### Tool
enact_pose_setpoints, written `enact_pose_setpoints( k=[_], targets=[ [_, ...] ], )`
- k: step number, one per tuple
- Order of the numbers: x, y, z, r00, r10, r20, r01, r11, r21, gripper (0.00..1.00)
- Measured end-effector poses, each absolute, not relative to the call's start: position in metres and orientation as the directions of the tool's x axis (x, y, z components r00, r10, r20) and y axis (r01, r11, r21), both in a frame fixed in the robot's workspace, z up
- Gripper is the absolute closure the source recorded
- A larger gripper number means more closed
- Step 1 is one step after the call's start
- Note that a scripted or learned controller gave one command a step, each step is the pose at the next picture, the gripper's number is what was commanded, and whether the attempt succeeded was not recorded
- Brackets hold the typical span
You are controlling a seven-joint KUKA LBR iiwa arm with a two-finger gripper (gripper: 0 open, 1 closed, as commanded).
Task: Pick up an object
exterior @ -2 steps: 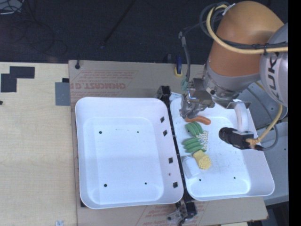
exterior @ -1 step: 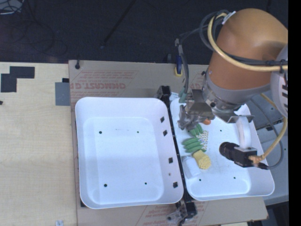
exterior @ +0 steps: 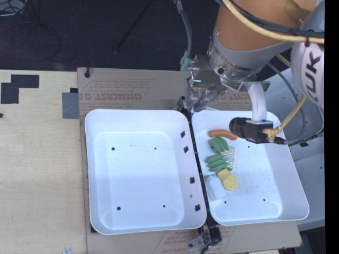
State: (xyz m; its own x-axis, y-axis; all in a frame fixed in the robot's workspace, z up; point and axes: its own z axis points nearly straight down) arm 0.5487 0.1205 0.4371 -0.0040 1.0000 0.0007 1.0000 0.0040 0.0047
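Camera view from above the bench: two shallow white bins sit side by side on printed cardboard (exterior: 132, 89), the left bin (exterior: 100, 142) bare and the right bin (exterior: 280, 194) holding a cluster near its left wall — an orange sausage-shaped piece (exterior: 222, 135), two green pea pods (exterior: 217, 153), a yellow corn piece (exterior: 229, 180) and a pale block (exterior: 214, 187). The gripper (exterior: 198, 97) hangs over the far edge between the bins, too hidden to tell its state, while red reversed lettering on the cardboard is unreadable and "UK" shows on the arm (exterior: 312, 67).
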Motion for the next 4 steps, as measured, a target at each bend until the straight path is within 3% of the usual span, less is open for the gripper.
enact_pose_setpoints(
  k=[1, 2, 3, 4],
  targets=[
    [0.472, 0.098, 0.356, 0.002, 1.000, -0.003, 1.000, -0.003, -0.013, 1.00],
    [0.490, 0.158, 0.444, -0.005, 1.000, 0.002, 1.000, 0.005, 0.005, 1.00],
    [0.489, 0.169, 0.256, -0.001, 1.000, -0.007, 1.000, 0.000, -0.020, 1.00],
    [0.476, 0.082, 0.182, 0.009, 1.000, -0.005, 1.000, -0.009, -0.014, 1.00]
  ],
)
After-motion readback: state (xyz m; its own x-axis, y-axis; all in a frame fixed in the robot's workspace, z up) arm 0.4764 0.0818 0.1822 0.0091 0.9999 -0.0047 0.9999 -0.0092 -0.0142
